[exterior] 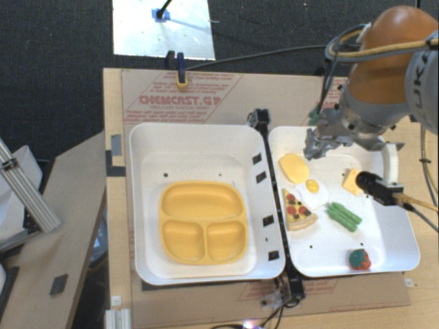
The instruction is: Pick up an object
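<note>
The right bin (405, 249) holds several toy foods: a flat yellow piece (294, 168), a fried egg (313, 187), a pizza slice (298, 210), a green pod (343, 216), a cheese wedge (352, 181) and a red and green berry (359, 258). My gripper (319, 144) hangs over the back of this bin, just above and behind the flat yellow piece. I see nothing held in it. The grey wrist and orange band (394, 33) rise to the upper right.
The left bin (147, 149) holds a yellow divided tray (203, 221). A black divider with clips (271, 184) runs between the bins. A black fitting on a cable (376, 186) hangs over the right bin beside the cheese wedge. Cables trail from the arm.
</note>
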Controlling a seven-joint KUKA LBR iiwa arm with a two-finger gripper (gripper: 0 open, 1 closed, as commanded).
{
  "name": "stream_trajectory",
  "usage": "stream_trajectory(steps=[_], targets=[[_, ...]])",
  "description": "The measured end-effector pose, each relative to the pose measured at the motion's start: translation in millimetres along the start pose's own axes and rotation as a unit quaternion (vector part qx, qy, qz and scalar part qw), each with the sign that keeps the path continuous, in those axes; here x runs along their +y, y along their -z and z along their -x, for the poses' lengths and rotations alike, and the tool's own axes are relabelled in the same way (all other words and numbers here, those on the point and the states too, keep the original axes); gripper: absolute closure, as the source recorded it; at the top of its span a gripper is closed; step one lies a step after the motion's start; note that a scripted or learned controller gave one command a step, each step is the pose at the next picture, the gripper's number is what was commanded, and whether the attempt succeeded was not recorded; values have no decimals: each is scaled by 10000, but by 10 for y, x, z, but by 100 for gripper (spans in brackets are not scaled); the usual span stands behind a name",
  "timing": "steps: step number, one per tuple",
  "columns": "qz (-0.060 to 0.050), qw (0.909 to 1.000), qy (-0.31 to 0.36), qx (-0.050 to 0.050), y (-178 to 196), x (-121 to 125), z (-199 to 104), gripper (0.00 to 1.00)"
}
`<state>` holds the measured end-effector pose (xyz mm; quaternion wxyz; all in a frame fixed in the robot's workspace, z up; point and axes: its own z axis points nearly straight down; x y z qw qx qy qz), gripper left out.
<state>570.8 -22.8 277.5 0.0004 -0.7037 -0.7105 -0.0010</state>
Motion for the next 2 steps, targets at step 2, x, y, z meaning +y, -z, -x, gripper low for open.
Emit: stream_trajectory(steps=[2], targets=[[-14,10000,-4,3,-224,-399,-956,100]])
